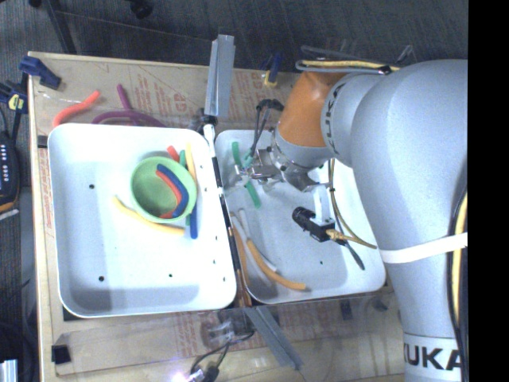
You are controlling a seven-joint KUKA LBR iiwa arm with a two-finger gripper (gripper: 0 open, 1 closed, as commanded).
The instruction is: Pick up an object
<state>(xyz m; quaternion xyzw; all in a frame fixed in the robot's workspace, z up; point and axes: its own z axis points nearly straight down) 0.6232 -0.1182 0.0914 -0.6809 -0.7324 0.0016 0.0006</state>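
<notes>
End effector (256, 169) low in right bin (318, 270), beside green stick (254, 193); grip state unclear.

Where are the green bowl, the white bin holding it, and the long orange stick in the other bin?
green bowl (149, 189): camera view, its inner floor.
white bin (119, 281): camera view, bare floor.
orange stick (274, 274): camera view, its middle.

One fixed camera above the bench (159, 94), looking down at a slant, fairly near, left bin (119, 269) and right bin (280, 231) both framed, arm (398, 150) entering from the right.
</notes>
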